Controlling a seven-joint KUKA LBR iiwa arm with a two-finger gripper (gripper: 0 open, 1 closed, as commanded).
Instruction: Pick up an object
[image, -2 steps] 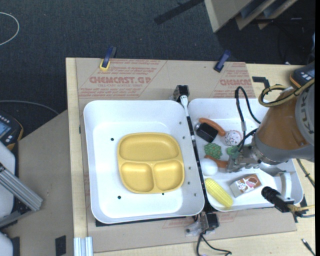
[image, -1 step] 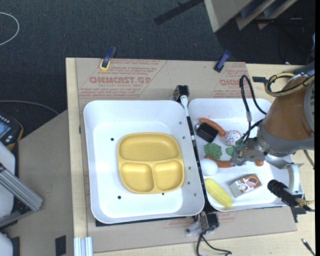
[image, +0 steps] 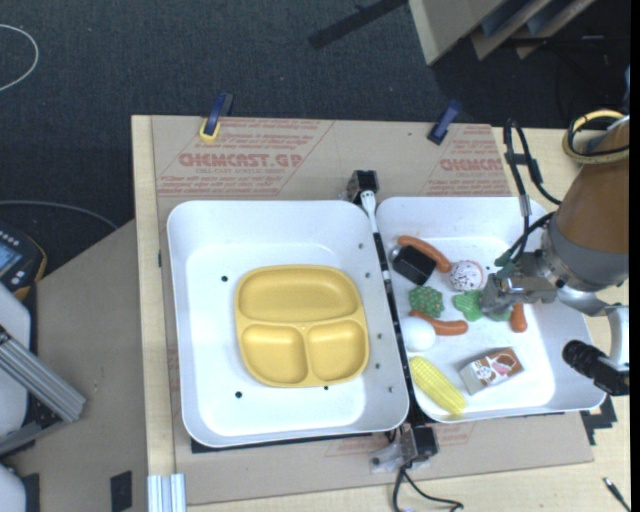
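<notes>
Objects for picking lie in the right white plastic bin (image: 560, 395), where our claw (image: 497, 293) hangs low over a small green leafy toy (image: 468, 305); whether it is apart or together we cannot tell. Left of it sit a speckled ball (image: 466, 274) and an orange sausage (image: 443, 325); nearer, a yellow corn cob (image: 437, 385). We judge nothing lifted yet.
</notes>
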